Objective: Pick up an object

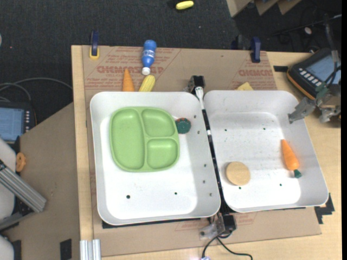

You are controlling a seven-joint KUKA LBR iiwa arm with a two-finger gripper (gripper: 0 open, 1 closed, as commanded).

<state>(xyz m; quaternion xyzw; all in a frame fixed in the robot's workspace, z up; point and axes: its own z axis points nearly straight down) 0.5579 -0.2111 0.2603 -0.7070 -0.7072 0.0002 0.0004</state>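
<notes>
Bins: two shallow white bins side by side on a brown cardboard-covered bench, their inner edges touching; the left bin and the right bin both have rounded corners and smooth, slightly speckled floors.
Things in the left bin: two. A light green divided plate with three compartments, one long and two smaller, lies in the upper half. A small dark teal ball-like object sits touching the plate's upper right edge.
Things in the right bin: two. A flat round tan disc, like a cookie, lies near the front left. An orange toy carrot with a small green tip at its lower end lies along the right wall, well apart from the disc.
Things on the bench behind the bins: three in a cluster beyond the left bin. A small white bottle with a blue cap, a second orange carrot, and a yellow corn-like piece, the last two partly cut off by the bin's rim.
Clamps: two blue clamps at the bench's far edge.
Floor: one yellow oblong object on dark carpet.
Gripper: a grey gripper reaches in at the right bin's upper right rim, away from every object.
Jaws: too small and blurred to tell how far apart they are; nothing is seen in them.
Hard to make out: the arm behind the gripper is blurred and cut off at the right edge.
</notes>
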